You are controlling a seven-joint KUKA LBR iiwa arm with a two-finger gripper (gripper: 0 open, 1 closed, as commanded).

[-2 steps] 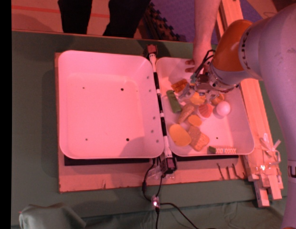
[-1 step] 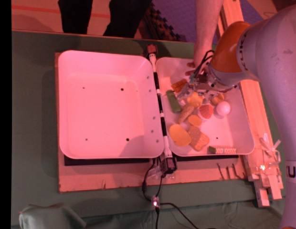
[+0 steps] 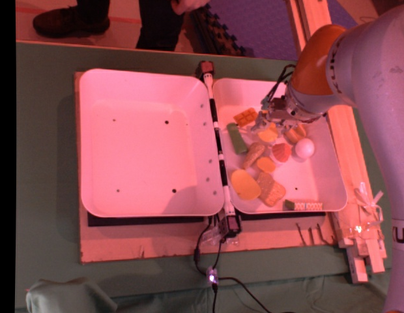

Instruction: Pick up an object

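Observation:
My gripper (image 3: 270,122) hangs low over the right bin (image 3: 332,175), above a cluster of small toy foods. Directly beneath it lies a yellow-orange piece (image 3: 268,135). Close by are an orange waffle-like block (image 3: 245,117), a green stick (image 3: 236,137), a tan oval biscuit (image 3: 253,154), a red-orange shell shape (image 3: 281,152), a white ball (image 3: 304,148) and a striped orange piece (image 3: 294,134). Nearer the front lie a yellow disc (image 3: 245,184) and a brown cracker (image 3: 272,190). The wrist hides the fingers.
The left bin (image 3: 146,142) sits beside the right one, split from it by a black-and-white bar (image 3: 217,139). A wooden rail (image 3: 348,142) runs along the right. Cables (image 3: 212,266) trail off the front edge. A person (image 3: 156,5) stands behind the bench.

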